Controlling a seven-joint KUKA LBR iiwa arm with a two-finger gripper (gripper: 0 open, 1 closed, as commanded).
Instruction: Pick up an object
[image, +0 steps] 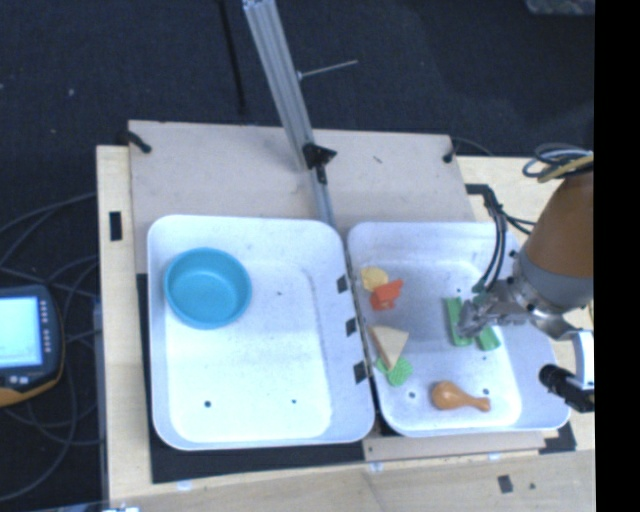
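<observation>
— What's your table (115, 300) like?
— Pale wood on a dark floor, two white bins (250, 420).
— And your tool (468, 322)?
— Down at a green block (487, 338) in the right bin; grip unclear.

The arm (562, 235) reaches in from the right, its orange band uppermost and the grey wrist below it, angled down and leftward. The gripper (470, 322) hangs low at the wrist's left end, on the scene's right half, toward the near side.
</observation>
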